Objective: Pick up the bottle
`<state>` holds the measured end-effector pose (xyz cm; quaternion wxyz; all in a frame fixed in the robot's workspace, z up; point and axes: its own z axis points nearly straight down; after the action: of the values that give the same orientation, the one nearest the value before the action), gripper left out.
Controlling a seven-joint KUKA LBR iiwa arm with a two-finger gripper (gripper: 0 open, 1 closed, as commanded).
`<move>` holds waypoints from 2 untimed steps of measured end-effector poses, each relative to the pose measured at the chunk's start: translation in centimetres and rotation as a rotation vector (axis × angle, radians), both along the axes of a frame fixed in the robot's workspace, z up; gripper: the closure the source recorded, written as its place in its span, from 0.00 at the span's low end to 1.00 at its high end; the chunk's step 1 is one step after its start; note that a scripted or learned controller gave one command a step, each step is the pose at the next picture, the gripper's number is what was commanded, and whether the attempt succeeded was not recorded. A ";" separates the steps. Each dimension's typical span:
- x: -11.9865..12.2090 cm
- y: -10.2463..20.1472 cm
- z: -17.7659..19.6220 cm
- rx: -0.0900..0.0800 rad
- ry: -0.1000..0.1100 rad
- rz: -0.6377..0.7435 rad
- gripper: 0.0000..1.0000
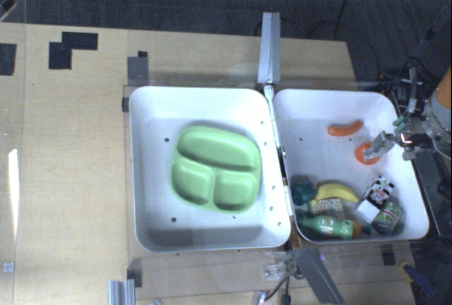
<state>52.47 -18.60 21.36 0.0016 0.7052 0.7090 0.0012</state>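
Observation:
The green bottle [326, 227] lies on its side along the front wall of the right bin [311, 113], its orange cap pointing right. My gripper [385, 143] hangs over the bin's right side, well behind and to the right of the bottle. It is just above a small orange-red piece [366, 154]. Nothing shows in its grasp.
Around the bottle lie a banana [336, 191], a teal item [303, 192], a patterned packet [326, 207], a cow-print carton [380, 192] and a dark can [388, 215]. An orange sausage [345, 128] lies further back. The left bin [148, 120] holds a green divided tray [215, 168].

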 end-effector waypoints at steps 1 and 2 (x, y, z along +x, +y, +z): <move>-3.7 7.7 -11.5 0.001 0.001 0.001 0.00; -2.3 13.2 -2.8 0.000 -0.003 0.233 0.00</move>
<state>50.13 -5.39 18.54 0.0025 0.6180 0.7861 0.0022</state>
